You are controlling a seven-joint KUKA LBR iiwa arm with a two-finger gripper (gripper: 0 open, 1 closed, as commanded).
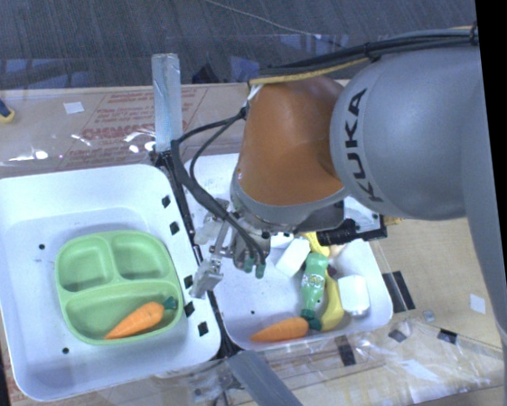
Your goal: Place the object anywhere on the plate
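Observation:
A green divided plate (115, 284) lies in the left bin (19, 224). An orange carrot (137, 319) rests in the plate's large front compartment. My gripper (233, 256) hangs over the left part of the right bin (248, 316), beside the wall between the bins, and nothing shows between its fingers. In the right bin lie a second carrot (280, 330), a green bottle (313, 282), a yellow banana (332, 302) and two white pieces (353, 293). The arm's orange band (288, 143) hides the back of that bin.
The grey arm (417, 124) covers the upper right of the view. A cardboard sheet under clear plastic (71, 118) lies behind the bins. Cables (196, 159) loop from the wrist over the dividing wall.

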